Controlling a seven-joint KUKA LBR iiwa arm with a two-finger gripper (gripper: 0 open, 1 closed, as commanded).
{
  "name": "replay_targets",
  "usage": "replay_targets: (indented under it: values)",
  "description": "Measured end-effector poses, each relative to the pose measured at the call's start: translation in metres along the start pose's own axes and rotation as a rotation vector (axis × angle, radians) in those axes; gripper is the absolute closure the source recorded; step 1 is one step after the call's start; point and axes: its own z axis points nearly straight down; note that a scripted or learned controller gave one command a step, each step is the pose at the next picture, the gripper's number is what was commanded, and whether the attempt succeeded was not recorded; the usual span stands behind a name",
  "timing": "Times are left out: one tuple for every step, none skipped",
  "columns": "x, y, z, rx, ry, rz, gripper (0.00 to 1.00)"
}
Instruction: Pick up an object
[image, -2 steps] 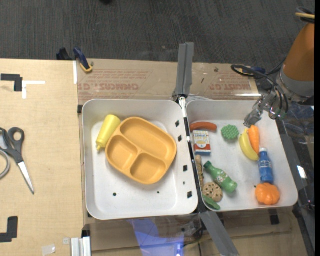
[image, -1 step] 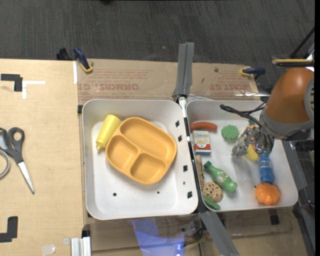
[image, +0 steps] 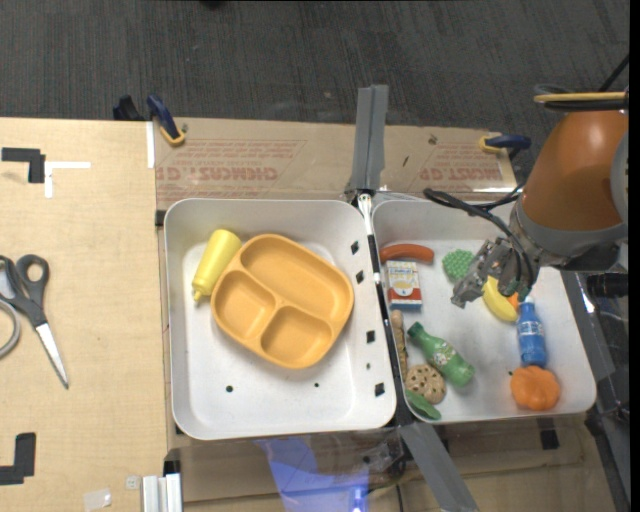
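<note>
1. Gripper (image: 492, 282) low in right bin (image: 470, 405), beside banana (image: 500, 300); finger state unclear, cannot tell.
2. Banana at bin's 2 o'clock; probably light, smooth, curved; grasp across its middle.

You look down on a pale wooden table (image: 80, 400); scissors (image: 35, 310) lie at its left, cardboard (image: 260, 160) is clamped behind, and dark carpet (image: 250, 50) lies beyond.
</note>
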Motion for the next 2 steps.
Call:
replay_targets:
  values:
    - [-0.045, 0.004, 0.038, 0.001, 0.000, 0.218, 1.00]
    - [-0.062, 0.071, -0.090, 0.000, -0.002, 0.271, 1.00]
